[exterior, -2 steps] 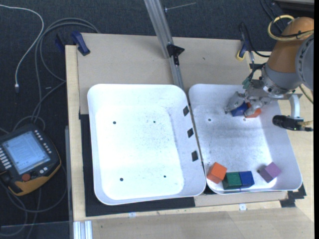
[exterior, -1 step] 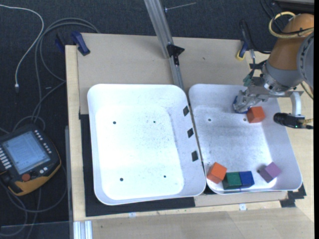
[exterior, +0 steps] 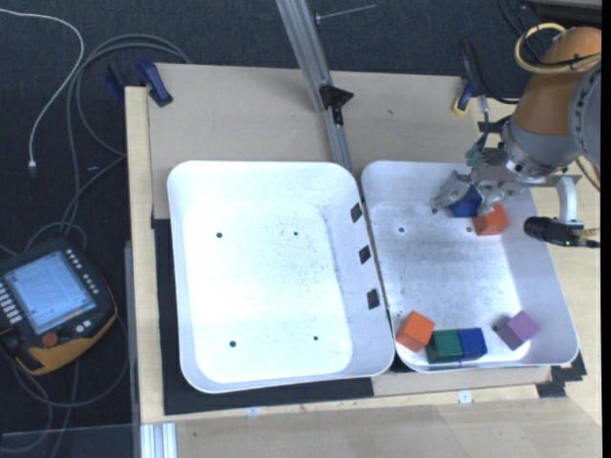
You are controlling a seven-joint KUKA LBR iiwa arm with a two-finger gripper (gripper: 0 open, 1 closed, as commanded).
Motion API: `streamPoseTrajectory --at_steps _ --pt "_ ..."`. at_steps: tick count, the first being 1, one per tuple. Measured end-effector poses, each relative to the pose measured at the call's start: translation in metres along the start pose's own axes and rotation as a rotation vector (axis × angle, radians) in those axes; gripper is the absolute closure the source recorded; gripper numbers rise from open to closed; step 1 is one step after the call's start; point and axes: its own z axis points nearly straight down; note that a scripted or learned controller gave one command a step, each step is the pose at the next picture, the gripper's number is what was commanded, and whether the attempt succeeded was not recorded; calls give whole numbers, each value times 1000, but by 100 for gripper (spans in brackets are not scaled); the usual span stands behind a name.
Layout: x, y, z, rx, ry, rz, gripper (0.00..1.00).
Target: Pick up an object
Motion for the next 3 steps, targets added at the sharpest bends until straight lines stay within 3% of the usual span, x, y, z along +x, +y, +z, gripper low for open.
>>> streamPoseTrajectory --at_steps 1,2,3 --pt "-4 -49 8 -66 -28 -6 0" --pt "-10 15 15 -38 -42 6 0" --pt "27 -9 19 -33 -41 4 0"
